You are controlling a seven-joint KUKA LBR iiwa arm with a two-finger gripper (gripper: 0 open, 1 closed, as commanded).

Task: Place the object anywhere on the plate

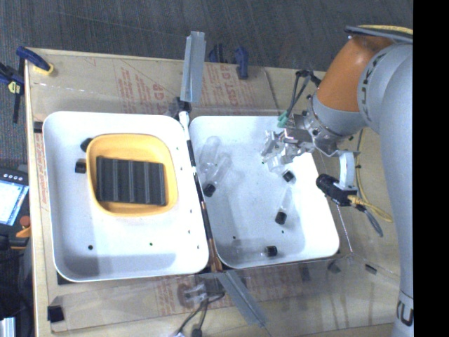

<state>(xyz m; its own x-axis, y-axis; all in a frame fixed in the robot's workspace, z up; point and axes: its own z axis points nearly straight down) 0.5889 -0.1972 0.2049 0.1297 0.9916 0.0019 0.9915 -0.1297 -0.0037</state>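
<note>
Object (214, 156): clear, looks like a thin plastic piece lying on its side, right of the plate (133, 140), just past the wall between the two bins. Outline is hard to read against the white floor, so exact shape is uncertain.

Handling, my read:
- light, likely to skid or roll if nudged
- thin-walled, will flex or pop out under a hard squeeze
- smooth and slippery
- best hold: across the narrower body, near its middle, jaws square to its long axis, gentle force

Gripper (280, 149) is farther right of the plate than the object and well apart from it, hanging low over the bin floor. Can't tell whether it is wide or narrow; glare and clutter hide that. Nothing visibly held.

Plate is yellow and carries a dark ribbed insert (131, 181) over most of its middle, so the free landing area is the rim or on top of the ribs.

Counts:
- object: 1
- plate: 1
- insert: 1
- bins: 2, left bin (105, 255) under the plate, right bin (245, 213) beside it
- small dark bits (280, 217): 4 right of the plate, 2 at the plate's left edge
- gripper: 1
</note>
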